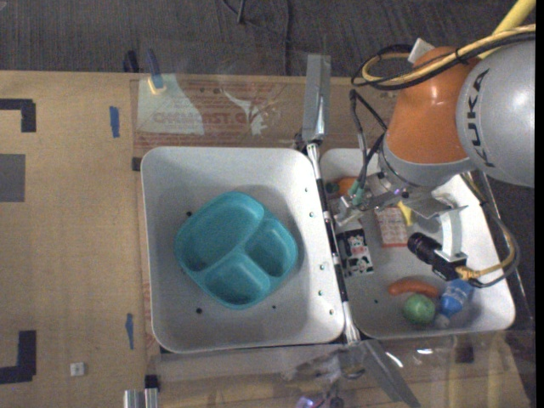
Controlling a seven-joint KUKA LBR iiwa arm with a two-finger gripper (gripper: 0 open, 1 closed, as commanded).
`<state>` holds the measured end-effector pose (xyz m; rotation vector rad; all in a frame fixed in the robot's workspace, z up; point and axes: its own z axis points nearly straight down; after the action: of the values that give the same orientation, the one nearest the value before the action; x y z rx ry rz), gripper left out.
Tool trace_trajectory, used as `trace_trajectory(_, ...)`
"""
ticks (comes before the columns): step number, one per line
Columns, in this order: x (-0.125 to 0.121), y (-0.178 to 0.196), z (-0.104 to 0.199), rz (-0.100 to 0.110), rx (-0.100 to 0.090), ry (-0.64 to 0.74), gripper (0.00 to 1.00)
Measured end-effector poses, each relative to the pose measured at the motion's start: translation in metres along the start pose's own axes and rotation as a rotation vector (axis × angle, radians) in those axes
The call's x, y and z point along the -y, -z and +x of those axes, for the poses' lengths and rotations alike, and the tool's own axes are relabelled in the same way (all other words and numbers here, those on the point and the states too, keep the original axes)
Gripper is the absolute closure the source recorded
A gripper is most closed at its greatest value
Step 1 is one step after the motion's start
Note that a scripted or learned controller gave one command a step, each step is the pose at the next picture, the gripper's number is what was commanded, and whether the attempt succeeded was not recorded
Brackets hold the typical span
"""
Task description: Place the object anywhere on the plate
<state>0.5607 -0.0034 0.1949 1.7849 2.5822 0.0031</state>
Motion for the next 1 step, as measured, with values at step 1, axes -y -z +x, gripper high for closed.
trace_trajectory(1, 0.0135, 0.1452, 0.0061, 0.000, 0.001, 0.120, 1.00)
